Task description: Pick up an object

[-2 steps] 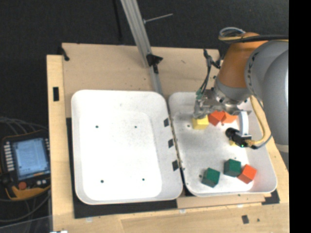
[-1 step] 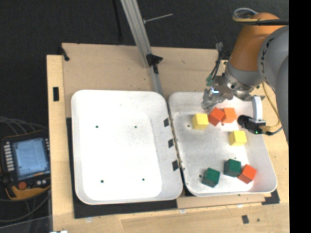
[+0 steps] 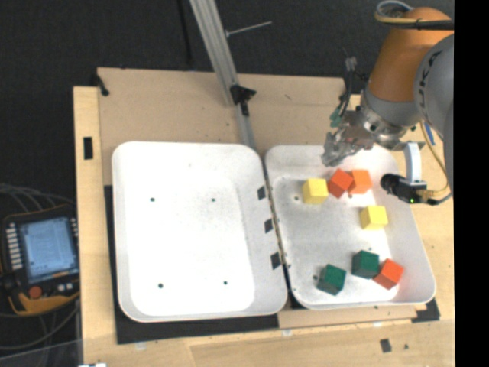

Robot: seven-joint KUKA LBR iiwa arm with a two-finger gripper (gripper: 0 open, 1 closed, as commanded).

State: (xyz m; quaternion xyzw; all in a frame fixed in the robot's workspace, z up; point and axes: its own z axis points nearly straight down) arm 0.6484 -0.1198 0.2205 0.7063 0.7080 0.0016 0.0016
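End effector [image 3: 334, 157] above orange block [image 3: 341, 183], just beside; grip state unclear.

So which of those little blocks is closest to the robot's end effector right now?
The red-orange block at the far end of the right bin, between a yellow block and a lighter orange block. It sits just below the end effector; the other blocks lie farther down.

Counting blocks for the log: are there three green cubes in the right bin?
No, just two green cubes sit near the right bin's front edge.
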